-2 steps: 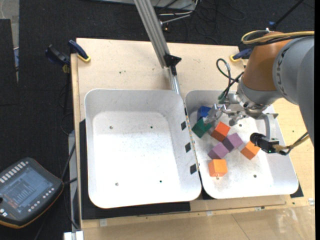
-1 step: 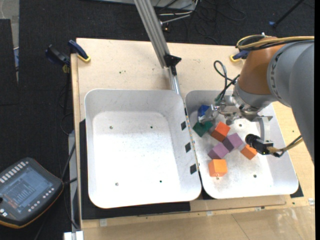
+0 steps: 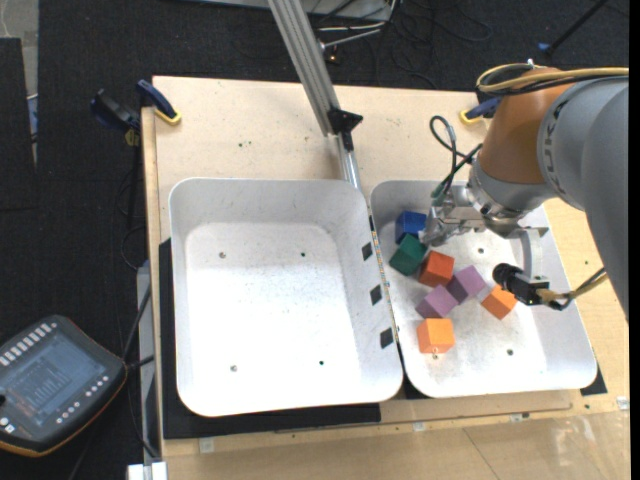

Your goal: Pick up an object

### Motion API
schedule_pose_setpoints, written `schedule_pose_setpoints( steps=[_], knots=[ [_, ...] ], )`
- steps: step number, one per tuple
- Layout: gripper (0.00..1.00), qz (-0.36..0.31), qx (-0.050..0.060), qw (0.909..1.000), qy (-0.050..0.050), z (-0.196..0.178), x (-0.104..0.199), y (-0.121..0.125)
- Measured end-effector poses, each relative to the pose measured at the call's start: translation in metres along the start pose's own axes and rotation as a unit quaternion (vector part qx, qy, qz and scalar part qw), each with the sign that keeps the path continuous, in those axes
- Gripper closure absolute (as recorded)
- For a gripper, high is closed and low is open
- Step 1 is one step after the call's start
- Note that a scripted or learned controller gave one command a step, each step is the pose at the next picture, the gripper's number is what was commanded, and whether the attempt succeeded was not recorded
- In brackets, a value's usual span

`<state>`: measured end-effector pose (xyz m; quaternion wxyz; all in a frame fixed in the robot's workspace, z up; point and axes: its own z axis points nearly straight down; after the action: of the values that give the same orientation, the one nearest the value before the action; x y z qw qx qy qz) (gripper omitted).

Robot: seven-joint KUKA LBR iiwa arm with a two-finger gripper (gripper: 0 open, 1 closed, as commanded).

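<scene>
Beside end effector [image 3: 437, 230], tilted orange cube [image 3: 437, 267]

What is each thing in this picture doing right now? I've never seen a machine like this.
Gripper: low in the right bin, over the blocks.
Blue block: lying by the gripper.
Green block: resting against the orange-red block.
Purple blocks: lying together mid-bin.
Orange block: lying apart, nearest the front.
Small orange block: lying to the right.
Left bin: sitting flat beside the right bin.

white bins [image 3: 200, 268], orange [image 3: 435, 336], purple blocks [image 3: 437, 302]
</scene>
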<state>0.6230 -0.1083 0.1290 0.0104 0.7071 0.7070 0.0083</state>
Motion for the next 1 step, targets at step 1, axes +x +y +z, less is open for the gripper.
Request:
schedule_pose_setpoints(
  steps=[1],
  knots=[
    [1.0,-0.001,0.01,0.9999,0.001,-0.0491,-0.0059,0.0106]
  ],
)
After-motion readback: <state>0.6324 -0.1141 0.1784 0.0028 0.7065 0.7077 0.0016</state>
